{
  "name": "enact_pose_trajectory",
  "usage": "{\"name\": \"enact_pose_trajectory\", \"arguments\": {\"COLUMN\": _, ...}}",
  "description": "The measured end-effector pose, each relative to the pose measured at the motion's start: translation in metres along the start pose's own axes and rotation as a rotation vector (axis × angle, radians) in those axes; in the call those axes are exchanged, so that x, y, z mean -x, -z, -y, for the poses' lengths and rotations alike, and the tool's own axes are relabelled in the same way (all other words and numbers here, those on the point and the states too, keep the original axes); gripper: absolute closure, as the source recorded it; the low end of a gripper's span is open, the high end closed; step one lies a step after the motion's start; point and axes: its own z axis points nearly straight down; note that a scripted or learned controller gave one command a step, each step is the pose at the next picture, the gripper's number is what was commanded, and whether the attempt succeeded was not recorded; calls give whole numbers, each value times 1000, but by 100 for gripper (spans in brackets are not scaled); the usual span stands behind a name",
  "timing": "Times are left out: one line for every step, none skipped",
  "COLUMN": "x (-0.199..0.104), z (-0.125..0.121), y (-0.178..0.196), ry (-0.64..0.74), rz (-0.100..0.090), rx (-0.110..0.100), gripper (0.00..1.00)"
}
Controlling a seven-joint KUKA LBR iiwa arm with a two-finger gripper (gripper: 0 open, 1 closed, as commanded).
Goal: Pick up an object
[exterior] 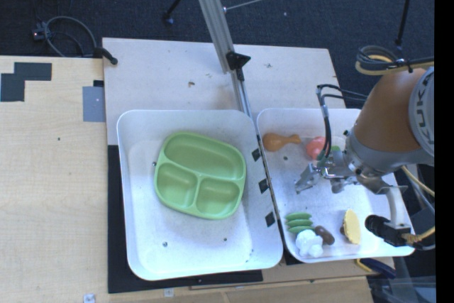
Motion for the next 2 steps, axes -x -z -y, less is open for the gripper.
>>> {"name": "enact_pose_trajectory", "arguments": {"x": 1, "z": 3, "y": -64, "ry": 0, "rz": 0, "rx": -2, "gripper": 0}}
{"name": "enact_pose_trajectory", "arguments": {"x": 3, "z": 2, "y": -51, "ry": -6, "rz": 0, "rx": 3, "gripper": 100}}
